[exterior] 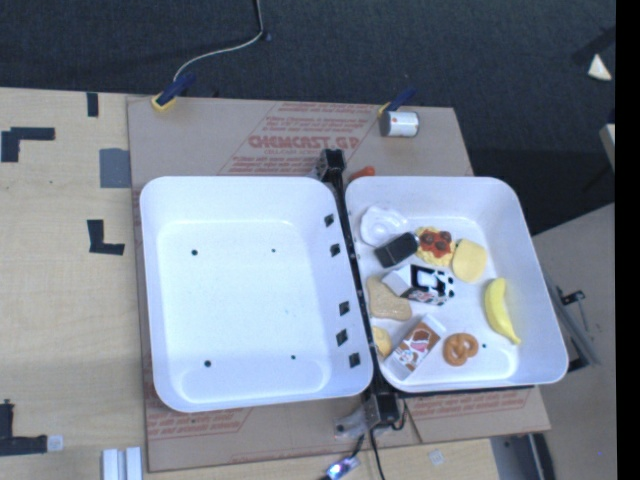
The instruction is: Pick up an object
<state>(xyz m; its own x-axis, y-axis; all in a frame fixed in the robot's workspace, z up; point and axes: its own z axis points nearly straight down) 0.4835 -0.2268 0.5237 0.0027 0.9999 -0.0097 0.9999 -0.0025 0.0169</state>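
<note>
Gripper state could not be told from the camera view, nor whether it held anything. By the rig's layout the arm would come in from the right, so the right bin (535, 268) lay on its near side, and every loose object sat in that bin.

Closest to the right wall was a yellow banana (501, 311), lying apart from the others, its long axis running roughly from the far edge toward the near edge with a slight slant. It looked the easiest target, best grasped across its narrow width. Just beside it, toward the near edge, lay a brown pretzel (460, 349). Further left the items crowded together: a round yellow piece (469, 261), a black block (397, 249), a white rounded object (378, 224), a black-and-white item (432, 283), a tan bread-like slice (386, 300) and a printed packet (415, 347).

The left bin (150, 268) adjoined it, white-floored.
</note>
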